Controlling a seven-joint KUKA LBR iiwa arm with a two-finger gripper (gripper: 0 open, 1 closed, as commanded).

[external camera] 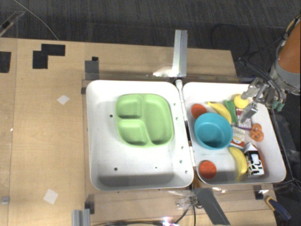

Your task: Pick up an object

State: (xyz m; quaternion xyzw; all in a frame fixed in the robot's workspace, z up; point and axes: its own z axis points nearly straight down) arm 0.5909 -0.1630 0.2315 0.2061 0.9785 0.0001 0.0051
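**Bench inspection: gripper over the right bin, nothing seen in its grasp**

Landmark: the blue bowl (213, 130) in the right bin (277, 168).

- Left of the bowl: the left bin (101, 173) holds a green divided tray (143, 118), lying flat.
- Just left of the bowl, at its upper edge: a red-orange ball (198, 110).
- Below the bowl, toward its left: a second red-orange ball (207, 168).
- Above the bowl, touching its rim: a banana (220, 111), with a green item (230, 109) beside it.
- Lower right of the bowl: another banana (240, 161), against a black-and-white carton (254, 162).
- Right of the bowl: a small orange object (256, 133).
- Upper right of the bowl: the gripper (250, 111), fingers spread apart and pointed down, gripping nothing visible, near a yellow-capped item (241, 101).
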